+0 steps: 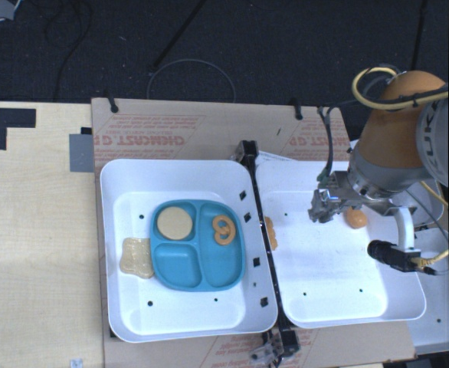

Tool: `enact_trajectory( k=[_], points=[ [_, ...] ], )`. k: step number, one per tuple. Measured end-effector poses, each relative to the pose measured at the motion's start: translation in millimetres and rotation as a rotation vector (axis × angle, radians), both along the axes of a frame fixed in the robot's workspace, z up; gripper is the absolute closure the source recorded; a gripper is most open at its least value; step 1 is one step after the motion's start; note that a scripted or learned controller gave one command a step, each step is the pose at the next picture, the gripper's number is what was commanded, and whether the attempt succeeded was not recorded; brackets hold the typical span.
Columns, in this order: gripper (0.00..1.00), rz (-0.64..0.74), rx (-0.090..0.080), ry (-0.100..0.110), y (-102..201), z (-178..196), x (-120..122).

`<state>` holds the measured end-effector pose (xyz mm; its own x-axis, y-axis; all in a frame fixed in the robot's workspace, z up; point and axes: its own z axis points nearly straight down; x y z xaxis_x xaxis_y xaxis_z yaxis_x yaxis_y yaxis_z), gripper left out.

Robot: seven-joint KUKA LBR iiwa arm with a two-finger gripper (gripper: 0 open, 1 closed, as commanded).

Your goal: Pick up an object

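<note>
Two white bins sit on the table. Over the right bin, the tool hangs beside a small orange object; its state cannot be told. It should center, then descend straight.

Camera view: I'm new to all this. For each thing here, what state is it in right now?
Blue tray: flat in the left bin, holding two food items.
Round cracker: in the tray's upper left compartment.
Pretzel: in the tray's upper right compartment.
Pale slice: on the bin floor, against the tray's left edge.
Orange piece: on the right bin floor, beside the end effector.
</note>
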<state>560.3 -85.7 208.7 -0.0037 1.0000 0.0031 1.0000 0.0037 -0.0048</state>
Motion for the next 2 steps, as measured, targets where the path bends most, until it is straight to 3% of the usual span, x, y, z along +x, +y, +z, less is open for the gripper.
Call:
enact_trajectory(
  k=[2],
  points=[
    [1.00,0.000,-0.001,0.001,88,-3,-20]
  ],
)
